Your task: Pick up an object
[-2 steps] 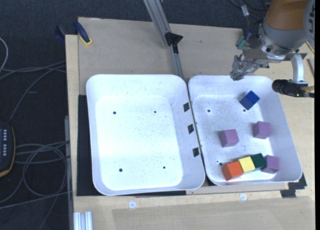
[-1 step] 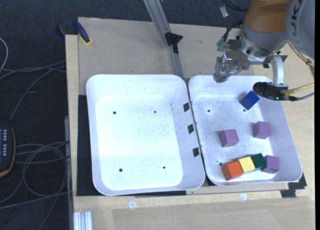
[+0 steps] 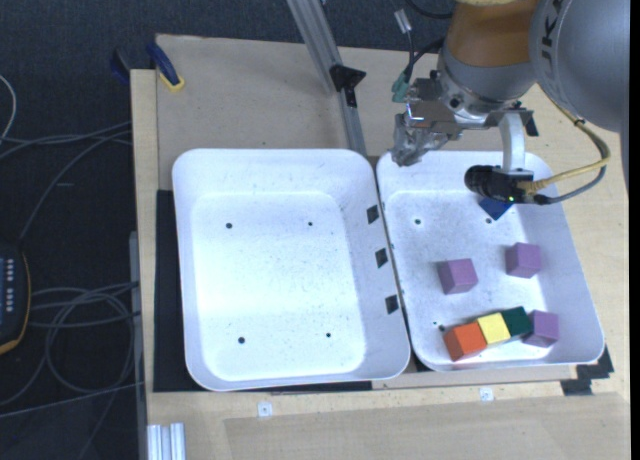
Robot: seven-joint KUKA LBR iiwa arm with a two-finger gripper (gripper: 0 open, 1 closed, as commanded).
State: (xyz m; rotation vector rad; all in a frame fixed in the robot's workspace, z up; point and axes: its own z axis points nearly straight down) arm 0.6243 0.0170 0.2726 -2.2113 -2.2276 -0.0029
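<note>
The task names no single object, so we start with the candidates lying in the right bin (image 3: 575, 288). Two purple cubes sit apart near the middle of its floor, one (image 3: 457, 275) toward the centre and another (image 3: 524, 259) to its right. Along the near edge an orange block (image 3: 464, 340), a yellow block (image 3: 493, 328) and a green block (image 3: 517, 322) lie touching in a row, its long axis slanting up toward the right, with a third purple cube (image 3: 545, 327) just beside the green end. A blue piece (image 3: 494, 208) shows partly under a black fitting near the far side of the bin.

Our pincer (image 3: 410, 150) hangs over the far left corner of that bin, close to the seam with the left bin (image 3: 190, 248). We cannot tell whether its tips are apart or together, and we see nothing between them.

So every candidate lies toward the near side and to the right of the pincer. We judge the central purple cube the nearest free-standing target, with clear room around it; the row would be harder to grip cleanly. Both bins rest on the surface (image 3: 250, 58).
</note>
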